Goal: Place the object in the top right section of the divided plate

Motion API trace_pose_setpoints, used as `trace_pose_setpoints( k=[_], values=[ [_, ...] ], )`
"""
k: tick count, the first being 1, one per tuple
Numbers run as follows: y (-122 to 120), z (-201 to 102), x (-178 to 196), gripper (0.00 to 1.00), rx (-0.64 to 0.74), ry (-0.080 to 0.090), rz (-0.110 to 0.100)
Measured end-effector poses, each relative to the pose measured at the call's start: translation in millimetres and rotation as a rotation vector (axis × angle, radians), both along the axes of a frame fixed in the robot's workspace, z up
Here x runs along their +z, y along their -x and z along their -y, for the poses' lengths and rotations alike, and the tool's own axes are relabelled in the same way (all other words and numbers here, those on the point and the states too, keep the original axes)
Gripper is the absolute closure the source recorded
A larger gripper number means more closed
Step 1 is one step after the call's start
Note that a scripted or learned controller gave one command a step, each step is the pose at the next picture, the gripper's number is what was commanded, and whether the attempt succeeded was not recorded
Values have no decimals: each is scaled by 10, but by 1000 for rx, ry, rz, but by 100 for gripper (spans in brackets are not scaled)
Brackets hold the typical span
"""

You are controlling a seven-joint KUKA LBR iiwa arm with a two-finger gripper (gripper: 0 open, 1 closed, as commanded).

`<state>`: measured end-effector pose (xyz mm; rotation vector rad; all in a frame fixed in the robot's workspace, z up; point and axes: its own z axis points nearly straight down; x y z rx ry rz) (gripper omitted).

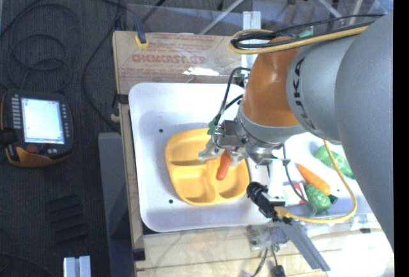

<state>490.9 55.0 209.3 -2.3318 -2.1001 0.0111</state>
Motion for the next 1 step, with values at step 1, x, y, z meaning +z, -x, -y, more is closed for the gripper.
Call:
trace_pose_setpoints(
  k=[1],
  values=[
    [-542,-456,628,100,90,2,3]
  ],
)
